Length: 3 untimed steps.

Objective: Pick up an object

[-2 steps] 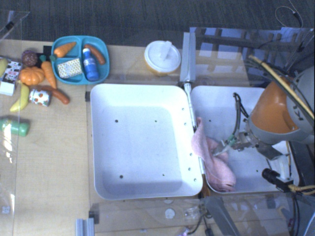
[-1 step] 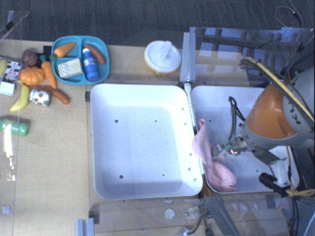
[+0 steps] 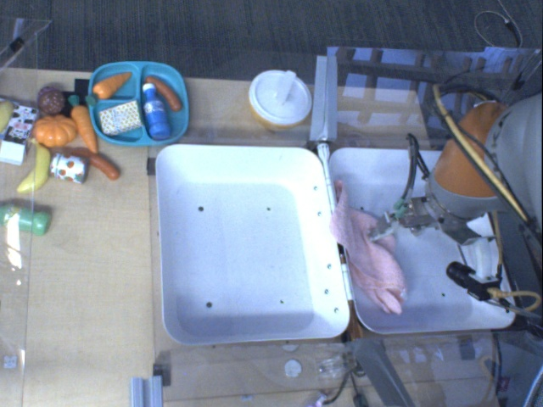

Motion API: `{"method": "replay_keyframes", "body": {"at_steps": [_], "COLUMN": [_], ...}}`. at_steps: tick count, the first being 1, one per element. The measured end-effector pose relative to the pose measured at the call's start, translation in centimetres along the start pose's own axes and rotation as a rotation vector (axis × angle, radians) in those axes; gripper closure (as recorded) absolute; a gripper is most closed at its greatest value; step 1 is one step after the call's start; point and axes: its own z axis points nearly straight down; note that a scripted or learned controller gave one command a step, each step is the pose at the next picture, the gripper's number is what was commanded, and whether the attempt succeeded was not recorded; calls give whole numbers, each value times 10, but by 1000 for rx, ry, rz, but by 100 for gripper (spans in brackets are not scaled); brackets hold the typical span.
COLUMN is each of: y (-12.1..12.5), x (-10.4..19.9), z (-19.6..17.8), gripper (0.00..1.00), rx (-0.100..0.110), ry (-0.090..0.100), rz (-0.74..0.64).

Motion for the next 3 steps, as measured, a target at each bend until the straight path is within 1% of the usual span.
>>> {"method": "replay_keyframes", "body": {"at_steps": [1, 2, 3], "y": [0, -57, -6], "x": [-14, -41, 34], "z": [-23, -1, -1], "gripper": [0, 0, 0], "rx": [13, -1, -3], "ry": [1, 0, 1], "rz": [318, 217, 175]}}
